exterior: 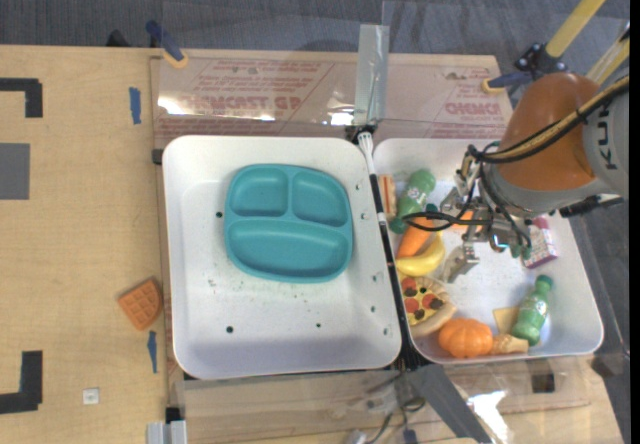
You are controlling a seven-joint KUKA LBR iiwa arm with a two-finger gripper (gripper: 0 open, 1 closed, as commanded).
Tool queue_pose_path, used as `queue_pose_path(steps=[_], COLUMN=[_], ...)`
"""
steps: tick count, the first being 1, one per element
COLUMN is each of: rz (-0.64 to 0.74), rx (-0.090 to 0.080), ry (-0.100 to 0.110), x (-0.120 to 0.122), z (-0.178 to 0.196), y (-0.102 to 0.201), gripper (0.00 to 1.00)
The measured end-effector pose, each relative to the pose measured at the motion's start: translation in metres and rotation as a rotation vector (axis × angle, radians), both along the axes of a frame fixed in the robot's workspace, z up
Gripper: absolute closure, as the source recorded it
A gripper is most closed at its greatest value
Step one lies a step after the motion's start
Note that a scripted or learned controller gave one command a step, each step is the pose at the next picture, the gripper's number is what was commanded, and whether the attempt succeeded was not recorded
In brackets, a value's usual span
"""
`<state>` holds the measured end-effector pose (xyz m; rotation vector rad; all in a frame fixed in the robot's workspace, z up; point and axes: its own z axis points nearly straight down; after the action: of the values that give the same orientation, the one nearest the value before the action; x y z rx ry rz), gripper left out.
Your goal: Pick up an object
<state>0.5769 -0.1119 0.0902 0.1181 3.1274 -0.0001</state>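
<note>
The right white bin point(585, 307) holds toy foods. A green vegetable point(415, 190) lies at its far left, with an orange carrot point(428, 223) and a yellow banana point(422, 254) just below it. A pizza slice point(425, 302), an orange fruit point(466, 337), a cheese wedge point(510, 342) and a green bottle point(534, 307) lie along the near side. My gripper point(468, 244) hangs low over the bin's middle, just right of the carrot and banana. Nothing visibly sits in it. A pink box point(541, 244) lies partly hidden at its right.
The left white bin point(190, 232) holds a teal divided plate point(290, 222). A toy waffle point(140, 303) lies on the wooden bench left of the bins. A clear upright divider point(372, 72) stands behind the bins. Cables run off the wrist to the right.
</note>
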Motion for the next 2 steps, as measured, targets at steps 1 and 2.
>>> queue_pose_path(steps=[1,2], rz=[-0.001,0.035], rx=[-0.002,-0.002], ry=[0.002,0.000], x=[0.068,0.002], z=[-0.001,0.000], y=[0.014,-0.021], gripper=[0.00,0.00])
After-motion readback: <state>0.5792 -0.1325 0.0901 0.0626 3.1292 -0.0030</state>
